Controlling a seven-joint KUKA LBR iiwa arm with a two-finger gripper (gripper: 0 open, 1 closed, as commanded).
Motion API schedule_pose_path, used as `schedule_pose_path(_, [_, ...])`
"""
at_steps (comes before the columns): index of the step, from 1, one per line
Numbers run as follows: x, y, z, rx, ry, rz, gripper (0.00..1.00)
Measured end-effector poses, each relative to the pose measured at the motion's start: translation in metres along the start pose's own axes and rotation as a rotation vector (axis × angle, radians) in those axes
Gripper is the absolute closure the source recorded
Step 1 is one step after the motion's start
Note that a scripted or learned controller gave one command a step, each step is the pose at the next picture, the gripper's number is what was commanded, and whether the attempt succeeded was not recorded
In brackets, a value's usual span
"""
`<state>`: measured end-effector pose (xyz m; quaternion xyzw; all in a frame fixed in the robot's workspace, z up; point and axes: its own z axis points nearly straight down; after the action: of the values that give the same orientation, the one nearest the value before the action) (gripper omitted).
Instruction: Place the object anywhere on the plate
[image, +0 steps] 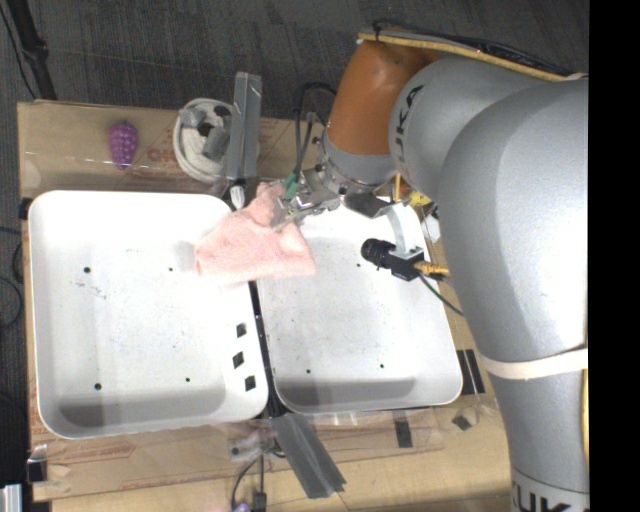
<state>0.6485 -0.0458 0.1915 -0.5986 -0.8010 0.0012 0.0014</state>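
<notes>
In the camera view, the claw (300, 203) is clenched on the top corner of a pink cloth (256, 245). The cloth hangs over the divide between the left bin (120, 390) and the right bin (370, 340), mostly above the left one's upper right corner. Behind the bins, a purple grape bunch (123, 143) and a white cable coil (203, 137) lie on the surface (70, 130).

Bright even light, soft shadows, slightly grainy, bins glaring white
</notes>
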Motion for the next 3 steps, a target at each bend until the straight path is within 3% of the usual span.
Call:
schedule_pose_path(1, [0.001, 0.0, -0.04, -0.002, 0.0, -0.009, 1.0])
schedule_pose_path(3, [0.085, -0.046, -0.03, 0.001, 0.0, -0.817, 1.0])
